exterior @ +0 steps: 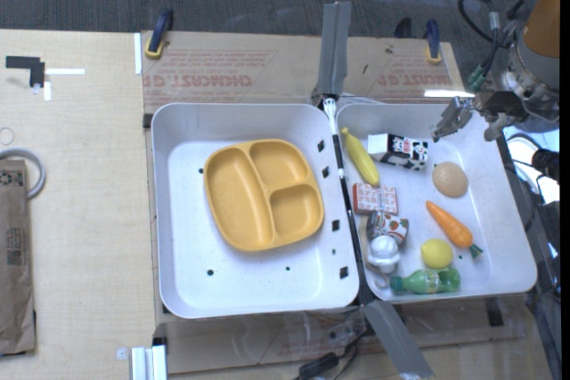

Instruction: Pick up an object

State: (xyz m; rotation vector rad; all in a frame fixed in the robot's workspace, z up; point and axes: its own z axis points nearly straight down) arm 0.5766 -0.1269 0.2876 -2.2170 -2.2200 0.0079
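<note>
The right bin (pixel 512 218) holds a clutter of small things. A banana (pixel 360 156) lies along its left wall, a black-and-white carton (pixel 405 150) just beside it. A beige egg (pixel 451 179) sits near the middle, an orange carrot (pixel 450 225) slanting below it. Lower down rest a lemon (pixel 436 254) and a green bottle (pixel 426 282) on its side.

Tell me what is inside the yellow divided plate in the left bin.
The yellow divided plate holds nothing: all three compartments show bare. The floor of the left bin beneath it is covered.
</note>
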